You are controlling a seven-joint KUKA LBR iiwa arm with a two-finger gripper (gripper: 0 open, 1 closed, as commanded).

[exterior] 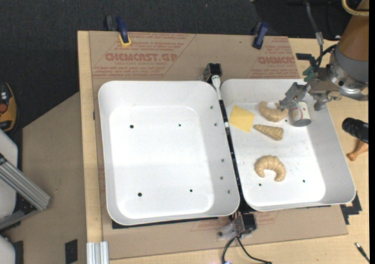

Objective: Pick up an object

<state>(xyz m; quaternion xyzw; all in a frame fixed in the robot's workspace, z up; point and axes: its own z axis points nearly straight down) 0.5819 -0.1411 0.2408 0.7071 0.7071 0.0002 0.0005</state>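
While the grey arm with the orange band is reaching in over the right shallow white bin (334,157), its hand (295,104) is hovering at the bin's far part, grip state impossible to tell. Lying in that bin: a yellow cheese-like wedge (241,118), a tan cone-shaped pastry (269,132), a beige curled croissant (270,168) and a pale bread piece (272,111) just beside the hand. The left shallow white bin (111,139) is sitting alongside on the worktop.

The grey arm (351,51) reaches in from the right, its tool (295,104) lowered, wrist angled leftward.
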